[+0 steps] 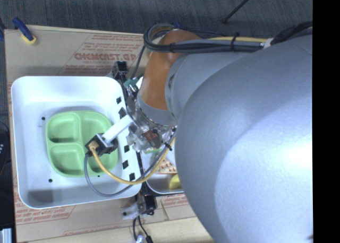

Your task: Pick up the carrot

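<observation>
The grey arm (244,130) reaches in from the right and its bulk covers nearly all of the right bin (159,187), of which a narrow white strip shows at the lower edge. In that strip lies a small yellow thing (174,182), too little of it clear to name. The orange band (156,83) sits above the wrist, and the gripper (146,138) hangs over the rim where the two bins meet. Whether it is wide or narrow I cannot tell, nor whether it holds anything.

Where the carrot lies I cannot tell either; the likeliest place is under the arm in the right bin, but that is a guess.

The left bin (21,130) holds a green divided plate (66,141) with four compartments, lying flat. Both bins rest on a cardboard sheet (95,51) with red print.

A carrot is probably light and stiff, with a smooth, tapering body that may roll or slip out of a pinch near the tip. The surest hold would be across the thicker middle, square to its length.
</observation>
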{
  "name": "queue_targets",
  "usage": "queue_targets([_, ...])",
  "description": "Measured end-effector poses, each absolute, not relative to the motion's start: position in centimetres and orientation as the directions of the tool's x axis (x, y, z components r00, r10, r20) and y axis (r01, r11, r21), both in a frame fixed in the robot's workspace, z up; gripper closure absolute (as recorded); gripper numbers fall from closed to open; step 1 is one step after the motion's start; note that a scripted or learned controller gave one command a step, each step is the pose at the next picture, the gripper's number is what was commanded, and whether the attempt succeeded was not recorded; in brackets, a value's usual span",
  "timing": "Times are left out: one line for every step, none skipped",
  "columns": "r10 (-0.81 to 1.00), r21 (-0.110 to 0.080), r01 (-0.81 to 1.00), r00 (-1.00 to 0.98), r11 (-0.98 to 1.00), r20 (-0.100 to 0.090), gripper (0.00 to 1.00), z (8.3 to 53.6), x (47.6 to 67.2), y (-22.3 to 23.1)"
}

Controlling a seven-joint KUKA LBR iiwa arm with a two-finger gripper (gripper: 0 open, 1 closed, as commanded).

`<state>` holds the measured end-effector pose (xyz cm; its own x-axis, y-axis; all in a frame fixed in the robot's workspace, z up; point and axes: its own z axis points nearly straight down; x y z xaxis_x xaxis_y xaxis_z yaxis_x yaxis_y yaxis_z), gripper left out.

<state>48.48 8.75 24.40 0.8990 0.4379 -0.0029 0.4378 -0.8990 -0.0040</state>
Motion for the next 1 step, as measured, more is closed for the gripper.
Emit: queue_targets([0.292,-0.003,0.292,0.956,-0.956,-0.005,1.00,22.67,47.54,13.36])
